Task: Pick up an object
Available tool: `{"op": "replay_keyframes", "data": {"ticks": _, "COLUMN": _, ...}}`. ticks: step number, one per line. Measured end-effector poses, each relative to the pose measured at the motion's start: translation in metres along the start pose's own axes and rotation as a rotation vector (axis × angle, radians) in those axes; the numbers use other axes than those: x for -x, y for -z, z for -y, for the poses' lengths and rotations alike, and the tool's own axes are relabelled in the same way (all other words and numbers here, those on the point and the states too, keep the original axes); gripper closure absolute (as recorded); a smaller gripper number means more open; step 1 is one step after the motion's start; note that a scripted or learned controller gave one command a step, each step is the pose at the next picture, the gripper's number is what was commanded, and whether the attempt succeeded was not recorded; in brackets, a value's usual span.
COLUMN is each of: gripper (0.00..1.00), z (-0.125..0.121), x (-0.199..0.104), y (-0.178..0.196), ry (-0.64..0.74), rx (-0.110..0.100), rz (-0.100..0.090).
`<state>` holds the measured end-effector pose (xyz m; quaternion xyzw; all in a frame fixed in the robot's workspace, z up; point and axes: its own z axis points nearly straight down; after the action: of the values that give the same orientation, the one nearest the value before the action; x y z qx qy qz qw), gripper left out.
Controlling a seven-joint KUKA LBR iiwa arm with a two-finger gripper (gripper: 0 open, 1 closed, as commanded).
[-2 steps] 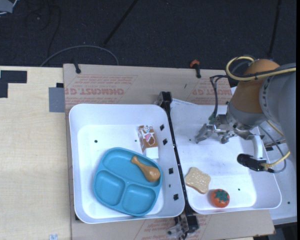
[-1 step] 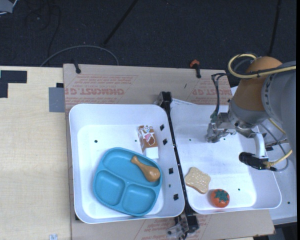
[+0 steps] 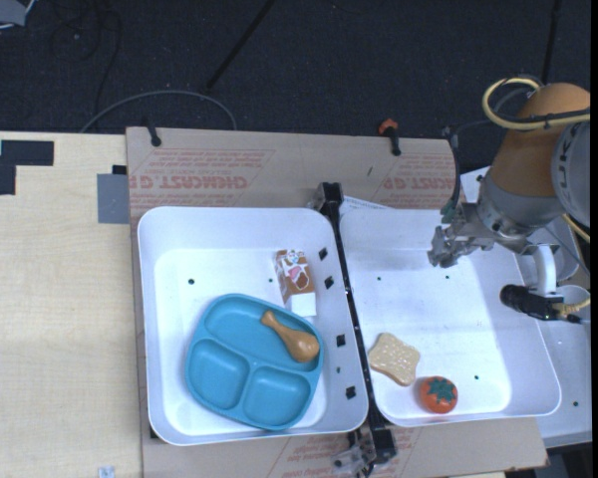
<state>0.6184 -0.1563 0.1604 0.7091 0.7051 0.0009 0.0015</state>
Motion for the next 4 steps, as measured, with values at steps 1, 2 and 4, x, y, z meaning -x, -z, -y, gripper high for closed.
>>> {"op": "replay_keyframes", "data": {"ticks": 1, "gripper": 1.0, "z": -0.001, "x": 0.001, "y": 0.053, "ry": 0.007, "rx": -0.001, "rz": 0.0}}
{"op": "replay_keyframes", "data": {"ticks": 2, "gripper": 1.0, "z": 0.024, "x": -0.043, "y": 0.06, "ry": 0.009, "rx": -0.007, "rz": -0.003}}
{"op": "replay_keyframes", "data": {"ticks": 4, "gripper": 1.0, "z": 0.057, "x": -0.14, "y": 0.07, "ry": 0.009, "rx": -0.009, "rz": -0.003}}
